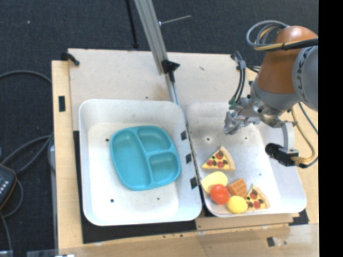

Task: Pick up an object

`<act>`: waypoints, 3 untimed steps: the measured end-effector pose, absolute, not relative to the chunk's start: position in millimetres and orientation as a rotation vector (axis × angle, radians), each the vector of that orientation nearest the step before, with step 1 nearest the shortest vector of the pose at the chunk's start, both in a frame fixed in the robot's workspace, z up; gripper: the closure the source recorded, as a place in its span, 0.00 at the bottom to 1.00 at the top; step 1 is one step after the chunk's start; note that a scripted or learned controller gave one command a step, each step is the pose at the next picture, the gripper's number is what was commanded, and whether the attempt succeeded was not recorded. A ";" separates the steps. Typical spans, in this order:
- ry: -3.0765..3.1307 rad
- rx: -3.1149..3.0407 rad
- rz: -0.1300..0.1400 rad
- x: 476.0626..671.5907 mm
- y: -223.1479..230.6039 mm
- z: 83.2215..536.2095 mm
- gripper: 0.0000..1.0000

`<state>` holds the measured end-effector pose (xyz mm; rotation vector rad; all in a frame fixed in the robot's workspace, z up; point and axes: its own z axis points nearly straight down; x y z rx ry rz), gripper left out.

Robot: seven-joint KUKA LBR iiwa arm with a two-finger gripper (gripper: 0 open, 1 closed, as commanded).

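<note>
Approach step: claw [234, 124] w/ jaw state we can't tell hovers over right bin [278, 194] back, above pizza slice [219, 160]; next we'd judge descend fwd onto it.

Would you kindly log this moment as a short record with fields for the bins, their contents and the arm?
left bin: holds a blue divided plate, three compartments, nothing on it
right bin: holds toy food, grouped toward its near end
pizza slices: one near the bin's middle, one at the near edge
round pieces: red tomato, yellow lemon, pale yellow piece
other: small brown piece among them
gripper: over the far part of the right bin, nothing seen held
</note>
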<state>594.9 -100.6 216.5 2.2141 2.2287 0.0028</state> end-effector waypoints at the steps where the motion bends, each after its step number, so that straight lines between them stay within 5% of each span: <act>1: 2.231 2.214 0.003 584.4 -43.8 219.5 1.00; 3: 2.227 2.216 0.003 585.5 49.3 229.9 1.00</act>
